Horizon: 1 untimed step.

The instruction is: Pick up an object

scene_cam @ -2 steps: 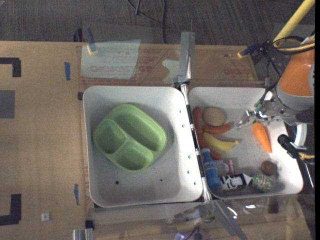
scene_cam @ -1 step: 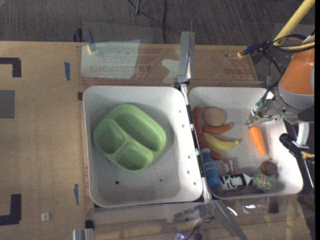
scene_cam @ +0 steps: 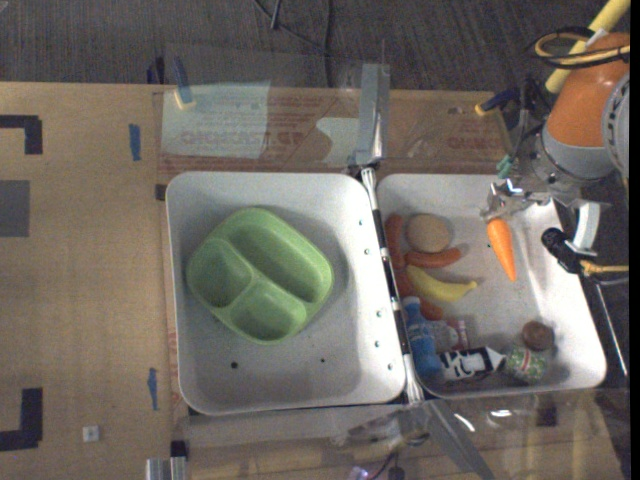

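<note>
Carrot: lies in my right bin, stem end up, tip toward 6 o'clock, apart from the other food.
Claw: hangs at the carrot's 12 o'clock, just above its stem end; whether it is spread or pressed together I cannot tell (too small and cluttered).
Approach: I judge I should shift toward 6 o'clock, centre over the carrot's thick part, close across its width.
Neighbours: banana and sausage sit at 9 o'clock, well clear.
</note>
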{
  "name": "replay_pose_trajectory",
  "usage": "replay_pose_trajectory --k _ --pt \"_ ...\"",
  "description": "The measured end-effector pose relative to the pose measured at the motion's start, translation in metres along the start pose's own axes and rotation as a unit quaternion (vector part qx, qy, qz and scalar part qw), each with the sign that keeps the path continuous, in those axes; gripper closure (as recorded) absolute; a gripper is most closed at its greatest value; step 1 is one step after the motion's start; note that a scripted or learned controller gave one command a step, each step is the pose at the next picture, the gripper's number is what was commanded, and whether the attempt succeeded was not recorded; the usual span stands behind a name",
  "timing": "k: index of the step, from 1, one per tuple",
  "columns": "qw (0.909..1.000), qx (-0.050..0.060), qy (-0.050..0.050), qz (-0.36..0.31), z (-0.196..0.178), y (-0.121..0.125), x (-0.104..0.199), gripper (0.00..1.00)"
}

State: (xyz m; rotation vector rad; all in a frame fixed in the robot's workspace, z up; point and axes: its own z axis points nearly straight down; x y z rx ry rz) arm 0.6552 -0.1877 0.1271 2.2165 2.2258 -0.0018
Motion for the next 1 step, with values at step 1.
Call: replay_pose_trajectory --k 1 --pt "1.0 0.0 0.0 -0.001 -0.0932 -0.0013 0.003 1.0"
